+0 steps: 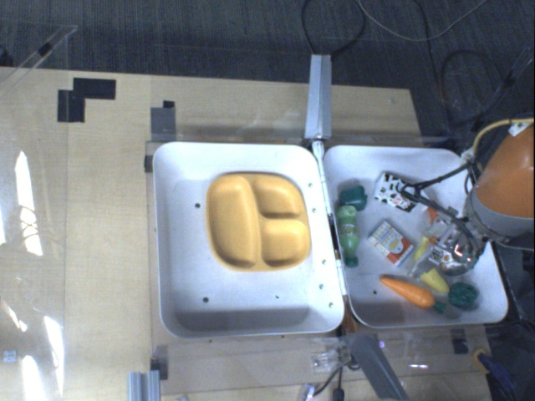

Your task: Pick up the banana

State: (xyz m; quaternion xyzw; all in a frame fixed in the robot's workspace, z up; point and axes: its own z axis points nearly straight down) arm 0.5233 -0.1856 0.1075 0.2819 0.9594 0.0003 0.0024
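Observation:
The banana (435, 280) is a small yellow shape in the right bin (368, 307), near its front right corner; part of it is hidden under the gripper. My gripper (450, 254) hangs low over the bin just above and behind the banana. The arm's orange band (506, 174) rises to the right. The metal wrist and cables hide what lies directly beneath the gripper.
In the right bin lie an orange carrot (408, 291), a dark green item (462, 294), a small printed box (389, 241), a green bottle (347, 233), a green lump (353, 196) and a black-and-white carton (389, 191). The left bin (180, 249) holds a yellow divided tray (255, 220).

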